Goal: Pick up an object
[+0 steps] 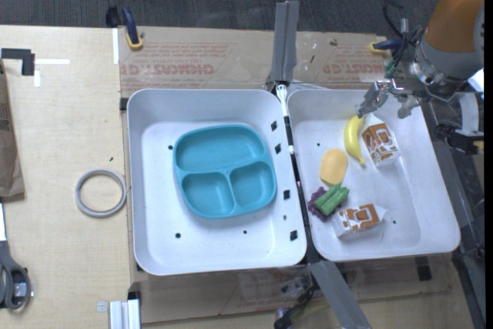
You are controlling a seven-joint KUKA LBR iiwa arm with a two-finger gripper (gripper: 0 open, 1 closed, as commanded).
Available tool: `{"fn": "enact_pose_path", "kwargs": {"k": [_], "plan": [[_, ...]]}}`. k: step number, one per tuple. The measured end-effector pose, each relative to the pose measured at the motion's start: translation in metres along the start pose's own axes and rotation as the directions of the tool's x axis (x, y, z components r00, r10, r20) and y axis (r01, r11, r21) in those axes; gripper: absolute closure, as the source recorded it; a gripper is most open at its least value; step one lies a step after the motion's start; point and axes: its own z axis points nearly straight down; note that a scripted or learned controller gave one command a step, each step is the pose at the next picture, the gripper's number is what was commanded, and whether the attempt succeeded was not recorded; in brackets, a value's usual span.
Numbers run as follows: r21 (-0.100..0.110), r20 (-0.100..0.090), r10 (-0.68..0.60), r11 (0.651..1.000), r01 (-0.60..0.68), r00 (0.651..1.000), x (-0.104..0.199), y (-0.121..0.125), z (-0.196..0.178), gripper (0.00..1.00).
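The right bin point(436, 179) holds a yellow banana point(353, 139), an orange-and-white carton point(380, 144), a round yellow fruit point(333, 166), a purple-and-green toy point(329, 200) and a second small carton point(360, 218). My gripper point(387, 107) hangs over the bin's back edge, just above the banana's top end and the first carton. Its fingers are spread open with nothing between them. The orange wrist band point(456, 8) is at the upper right.
A blue three-part plate point(225, 169) lies in the left bin point(140, 189). On the bench to the left are a grey tape ring point(101, 192), scissors point(11, 283) and a brown bag point(9, 142). A grey post point(285, 42) stands between the bins at the back.
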Motion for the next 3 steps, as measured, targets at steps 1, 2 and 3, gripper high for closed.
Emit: {"fn": "enact_pose_path", "kwargs": {"k": [1,2,3], "plan": [[-0.002,0.0,-0.095,0.995,0.095,0.995,0.035,-0.013,0.115,0.0],[0.0,0.0,-0.091,0.996,0.091,0.996,0.033,-0.013,0.107,1.0],[-0.001,0.001,-0.077,0.997,0.077,0.997,0.091,-0.013,0.016,1.0]]}}
